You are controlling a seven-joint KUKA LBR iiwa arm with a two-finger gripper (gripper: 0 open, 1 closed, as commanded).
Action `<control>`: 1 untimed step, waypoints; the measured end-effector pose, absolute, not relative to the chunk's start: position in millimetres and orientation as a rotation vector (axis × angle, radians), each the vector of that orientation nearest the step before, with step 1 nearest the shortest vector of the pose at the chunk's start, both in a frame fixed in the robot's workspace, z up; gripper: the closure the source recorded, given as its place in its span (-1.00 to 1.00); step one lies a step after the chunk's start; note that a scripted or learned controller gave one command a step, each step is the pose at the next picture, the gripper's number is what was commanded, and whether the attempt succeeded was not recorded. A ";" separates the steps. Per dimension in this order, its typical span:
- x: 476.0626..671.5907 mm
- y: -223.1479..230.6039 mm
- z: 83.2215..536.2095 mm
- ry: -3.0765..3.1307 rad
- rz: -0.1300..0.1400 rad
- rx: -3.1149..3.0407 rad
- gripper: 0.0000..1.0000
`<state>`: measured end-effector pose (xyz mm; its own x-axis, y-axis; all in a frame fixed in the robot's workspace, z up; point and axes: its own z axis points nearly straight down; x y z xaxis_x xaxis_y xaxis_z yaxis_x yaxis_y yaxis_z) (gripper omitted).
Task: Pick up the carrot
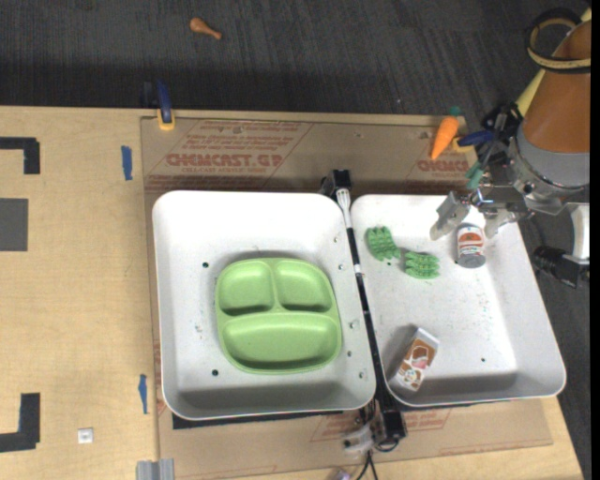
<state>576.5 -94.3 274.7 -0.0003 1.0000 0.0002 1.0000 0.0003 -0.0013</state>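
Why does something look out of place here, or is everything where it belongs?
The carrot is the odd one: it lies on the cardboard behind the right bin, outside both bins, while the gripper hangs over that bin's back edge. A small orange piece also lies on the dark floor beyond the bench.

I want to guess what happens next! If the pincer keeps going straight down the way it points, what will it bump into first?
Probably the small can in the right bin. The pincer hangs just above it, pointing down. Depth is hard to judge, so it might slip past onto the bin floor. The carrot lies outside the bin, off that line.
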 end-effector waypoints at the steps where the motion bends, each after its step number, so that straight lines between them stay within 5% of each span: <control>1: 529.9 -18.4 184.3 -2.271 0.001 -2.169 -1.00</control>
<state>529.9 -18.4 184.3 -0.0461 0.9989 0.0008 0.9989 0.0461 -0.0013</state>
